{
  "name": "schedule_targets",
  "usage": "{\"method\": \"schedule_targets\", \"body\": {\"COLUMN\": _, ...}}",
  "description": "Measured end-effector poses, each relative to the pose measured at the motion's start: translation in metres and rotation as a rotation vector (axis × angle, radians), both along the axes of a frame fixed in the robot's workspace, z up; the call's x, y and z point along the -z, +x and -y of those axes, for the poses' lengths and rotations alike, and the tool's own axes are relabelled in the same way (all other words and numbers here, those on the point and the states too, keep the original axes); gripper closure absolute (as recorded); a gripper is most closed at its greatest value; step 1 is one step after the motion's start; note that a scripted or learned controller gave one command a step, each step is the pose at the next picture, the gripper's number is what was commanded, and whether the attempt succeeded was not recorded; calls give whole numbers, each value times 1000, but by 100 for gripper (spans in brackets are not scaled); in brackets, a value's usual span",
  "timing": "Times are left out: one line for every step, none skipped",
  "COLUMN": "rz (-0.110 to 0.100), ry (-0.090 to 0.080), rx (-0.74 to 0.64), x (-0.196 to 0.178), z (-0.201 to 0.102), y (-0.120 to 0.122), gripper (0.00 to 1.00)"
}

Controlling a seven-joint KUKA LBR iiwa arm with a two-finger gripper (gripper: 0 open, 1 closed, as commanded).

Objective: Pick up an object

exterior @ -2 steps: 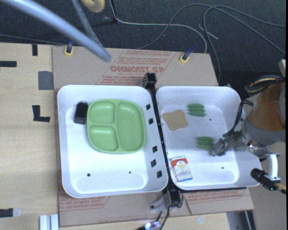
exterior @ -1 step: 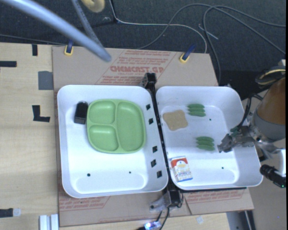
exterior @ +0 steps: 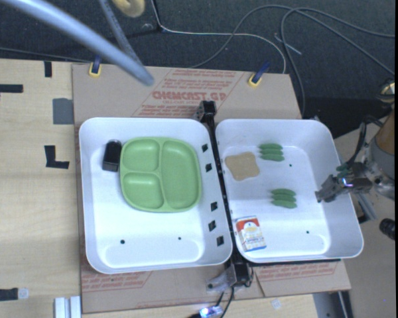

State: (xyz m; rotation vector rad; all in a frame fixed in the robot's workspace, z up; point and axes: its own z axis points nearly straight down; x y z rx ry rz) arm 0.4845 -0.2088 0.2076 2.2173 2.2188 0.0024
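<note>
We locate the gripper [exterior: 328,192] at the right bin's [exterior: 318,138] right rim; its fingers' state cannot be determined. Nearest it, the lower green pod [exterior: 283,198] lies flat in that bin, long axis running left-right, tilted slightly down rightward.
</note>
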Motion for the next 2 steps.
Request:
{"method": "schedule_targets", "body": {"rz": -1, "ry": 0, "rx": -1, "x": -40, "z": 0, "y": 1, "gripper": 100}}
{"method": "schedule_targets", "body": {"rz": -4, "ry": 3, "rx": -5, "x": -41, "z": -45, "y": 18, "gripper": 100}}
